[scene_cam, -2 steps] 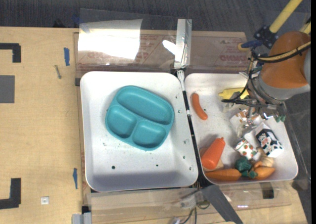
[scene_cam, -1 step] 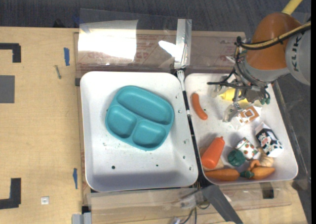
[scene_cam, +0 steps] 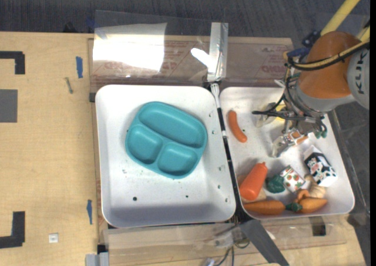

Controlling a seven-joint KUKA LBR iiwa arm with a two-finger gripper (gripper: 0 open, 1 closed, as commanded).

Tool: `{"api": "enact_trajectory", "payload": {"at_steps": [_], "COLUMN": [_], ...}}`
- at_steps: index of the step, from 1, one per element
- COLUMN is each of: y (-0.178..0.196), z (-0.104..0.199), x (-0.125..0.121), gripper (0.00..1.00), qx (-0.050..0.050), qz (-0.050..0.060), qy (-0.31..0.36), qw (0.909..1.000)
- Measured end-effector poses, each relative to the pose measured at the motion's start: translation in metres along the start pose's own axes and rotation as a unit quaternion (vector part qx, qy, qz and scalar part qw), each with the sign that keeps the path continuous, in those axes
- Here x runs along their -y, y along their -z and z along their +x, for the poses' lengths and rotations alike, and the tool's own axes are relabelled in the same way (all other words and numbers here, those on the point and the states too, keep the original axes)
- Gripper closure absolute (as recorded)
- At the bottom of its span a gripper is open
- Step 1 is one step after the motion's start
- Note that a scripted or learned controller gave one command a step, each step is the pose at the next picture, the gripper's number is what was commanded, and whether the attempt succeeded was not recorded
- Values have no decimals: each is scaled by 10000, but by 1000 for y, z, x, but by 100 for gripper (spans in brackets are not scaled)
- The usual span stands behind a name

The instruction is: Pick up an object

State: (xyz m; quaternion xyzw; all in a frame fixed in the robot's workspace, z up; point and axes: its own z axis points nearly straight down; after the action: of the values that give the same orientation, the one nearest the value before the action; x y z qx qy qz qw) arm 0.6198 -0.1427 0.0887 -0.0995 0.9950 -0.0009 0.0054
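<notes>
The right bin (scene_cam: 341, 141) holds several toy foods. An orange sausage (scene_cam: 237, 126) lies near its left wall. A red-orange pepper-like piece (scene_cam: 253, 181), a long carrot (scene_cam: 264, 206), a green piece (scene_cam: 275, 184), a small white box (scene_cam: 292, 178), a black-and-white carton (scene_cam: 319, 167) and another carrot (scene_cam: 311, 203) crowd the front. My gripper (scene_cam: 286, 140) hangs low over the bin's middle, just above and behind the white box. Its tip is a tangle of metal and a small orange-white patch.
The left bin (scene_cam: 111, 141) carries a teal divided plate (scene_cam: 166, 138). A clear plastic sheet (scene_cam: 153, 53) and a metal post (scene_cam: 217, 50) stand behind the bins. The arm's orange band (scene_cam: 329, 65) and cables hover over the right bin's back corner.
</notes>
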Motion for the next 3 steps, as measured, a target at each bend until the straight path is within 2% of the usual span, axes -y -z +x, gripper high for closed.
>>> {"api": "enact_trajectory", "payload": {"at_steps": [1, 2, 3], "y": [53, 1, 53], "z": [4, -11, -43], "x": [-30, -45, 31], "gripper": [0, 0, 0], "qx": [7, 1, -48], "qz": [-5, -5, -68], "qy": [1392, 2347, 2405], "qw": [9903, 9721, 9706]}}
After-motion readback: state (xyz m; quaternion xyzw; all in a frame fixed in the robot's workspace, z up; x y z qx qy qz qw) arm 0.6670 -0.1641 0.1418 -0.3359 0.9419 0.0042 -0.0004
